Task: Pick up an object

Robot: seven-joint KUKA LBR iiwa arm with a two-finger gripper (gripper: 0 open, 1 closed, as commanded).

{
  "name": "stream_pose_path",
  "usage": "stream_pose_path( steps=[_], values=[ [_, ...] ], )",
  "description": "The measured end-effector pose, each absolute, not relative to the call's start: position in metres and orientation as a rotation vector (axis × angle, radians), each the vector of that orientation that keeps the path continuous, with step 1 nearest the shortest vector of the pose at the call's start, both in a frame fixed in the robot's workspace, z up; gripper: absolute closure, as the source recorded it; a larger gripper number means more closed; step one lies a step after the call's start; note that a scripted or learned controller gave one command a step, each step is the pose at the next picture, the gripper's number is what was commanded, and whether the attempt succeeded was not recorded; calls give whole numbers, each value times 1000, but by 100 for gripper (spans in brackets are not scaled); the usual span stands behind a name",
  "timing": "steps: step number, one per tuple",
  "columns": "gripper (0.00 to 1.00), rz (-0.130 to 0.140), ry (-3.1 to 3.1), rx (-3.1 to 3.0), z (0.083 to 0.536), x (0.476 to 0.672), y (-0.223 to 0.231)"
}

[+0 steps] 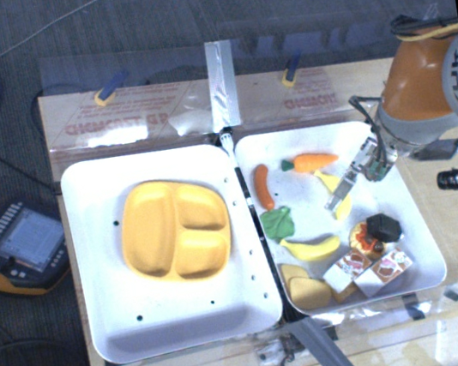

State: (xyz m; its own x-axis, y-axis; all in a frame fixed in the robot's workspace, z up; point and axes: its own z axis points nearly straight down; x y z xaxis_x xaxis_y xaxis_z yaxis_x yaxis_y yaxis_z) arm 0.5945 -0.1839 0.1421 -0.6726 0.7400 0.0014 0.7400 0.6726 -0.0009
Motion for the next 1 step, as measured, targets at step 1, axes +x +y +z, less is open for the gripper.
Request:
stream_pose_path(
  steps=[1],
  values=[
    [0, 6, -2695, -1606, 89, 645, -158]
  ],
)
